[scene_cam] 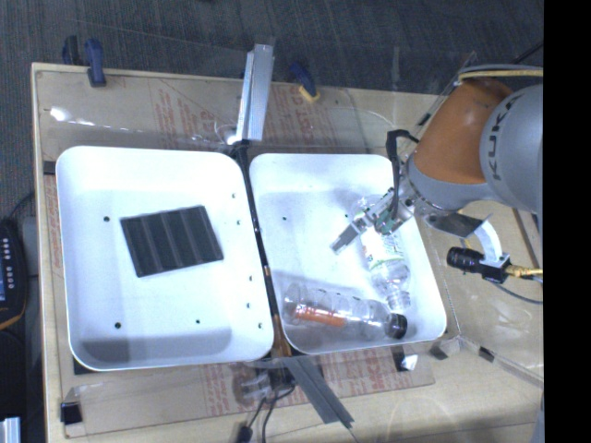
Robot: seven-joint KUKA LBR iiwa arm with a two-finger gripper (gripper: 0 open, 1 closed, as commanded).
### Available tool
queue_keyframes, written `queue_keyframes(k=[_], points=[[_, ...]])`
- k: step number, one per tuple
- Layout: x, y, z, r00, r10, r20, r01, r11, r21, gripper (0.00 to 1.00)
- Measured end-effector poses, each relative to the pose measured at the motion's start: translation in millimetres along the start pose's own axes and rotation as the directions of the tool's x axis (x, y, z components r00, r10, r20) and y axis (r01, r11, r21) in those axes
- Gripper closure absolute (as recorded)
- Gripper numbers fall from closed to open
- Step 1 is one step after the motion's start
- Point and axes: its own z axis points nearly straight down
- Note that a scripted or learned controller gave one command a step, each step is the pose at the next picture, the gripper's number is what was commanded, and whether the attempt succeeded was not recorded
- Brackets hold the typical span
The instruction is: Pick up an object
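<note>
While the arm (480,150) is extended from the right edge of the camera view, the gripper (355,232) is positioned low over the middle of the right bin (305,178), its tip lying just beside the upper end of a small clear bottle (386,264); whether the fingers are spread or closed cannot be told. A larger clear bottle (342,310) with an orange item inside and a dark cap is laid along the near wall of that bin, close to the small bottle. A dark ribbed pad (172,239) is seated flat in the left bin (83,183), well apart from the gripper.
</note>
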Motion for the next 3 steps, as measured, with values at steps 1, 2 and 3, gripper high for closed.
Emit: queue_keyframes(k=[1,2,3], points=[[0,0,1,1.000,-0.029,-0.001,0.029,1.000,0.000,0.00],[0,1,-10,0.999,-0.032,-0.001,0.032,0.999,0.000,1.00],[0,1,-10,0.999,-0.032,-0.001,0.032,0.999,0.000,0.00]])
